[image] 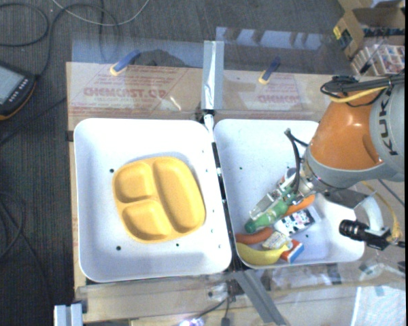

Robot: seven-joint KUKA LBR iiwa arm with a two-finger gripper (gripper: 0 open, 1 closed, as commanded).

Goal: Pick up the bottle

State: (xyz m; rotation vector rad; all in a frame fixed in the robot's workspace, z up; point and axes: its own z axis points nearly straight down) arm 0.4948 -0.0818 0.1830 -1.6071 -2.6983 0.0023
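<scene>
Bins, I count two, one yellow tray left, one green bottle, carrot, sausage, banana right, gripper state I cannot tell

The gripper is hidden under the arm's wrist. Just beside it, the bottle is partly covered.

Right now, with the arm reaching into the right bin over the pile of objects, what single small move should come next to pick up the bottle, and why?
Probably a short, slow lift straight up. The gripper sits at the upper end of the green bottle, which lies tilted among a banana and other things in the right bin. A small lift would show whether the bottle comes along.
</scene>
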